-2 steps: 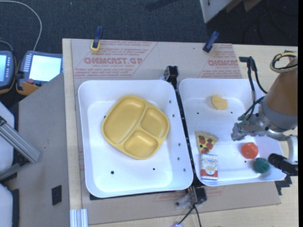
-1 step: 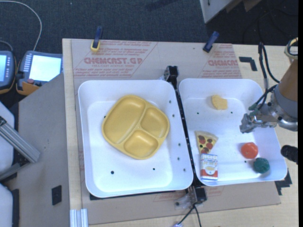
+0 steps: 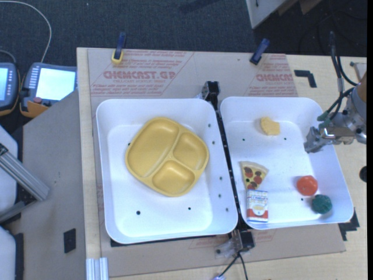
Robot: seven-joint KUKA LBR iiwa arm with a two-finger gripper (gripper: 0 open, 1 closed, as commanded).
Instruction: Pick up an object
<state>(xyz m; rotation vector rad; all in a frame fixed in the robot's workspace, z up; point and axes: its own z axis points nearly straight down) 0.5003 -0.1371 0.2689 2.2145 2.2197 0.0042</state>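
Dark carpet floor (image 3: 175, 16); tan bench (image 3: 175, 69); white cable (image 3: 35, 16).

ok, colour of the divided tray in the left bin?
Yellow, plain with no pattern. The divided tray shows clearly in the camera view, lying in the left bin.

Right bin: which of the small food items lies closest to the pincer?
The pale yellow chunk at the bin's far end, level with the pincer. The red ball, green ball, pizza slice and carton lie nearer the front.

It was a robot lab: a table (image 3: 175, 69) with two white bins (image 3: 116, 214), clamps (image 3: 119, 46), and screens (image 3: 52, 83).
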